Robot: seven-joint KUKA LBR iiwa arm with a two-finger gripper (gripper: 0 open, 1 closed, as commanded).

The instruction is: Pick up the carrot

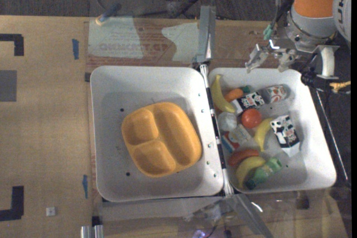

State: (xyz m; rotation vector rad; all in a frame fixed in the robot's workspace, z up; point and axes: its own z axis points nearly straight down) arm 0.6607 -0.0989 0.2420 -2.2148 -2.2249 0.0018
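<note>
Gripper [270,58] hovers at 12 o'clock beyond the right bin [318,167], fingers spread, nothing between them. Carrot [235,94] lies at 11 o'clock inside, wedged against a banana [220,95], so probably needs a tight descent.

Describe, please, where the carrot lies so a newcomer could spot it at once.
Look in the right bin, at its far left corner. The carrot is the small orange piece wedged between the long banana and a cow-print carton, duller and longer than the round red tomato.
</note>
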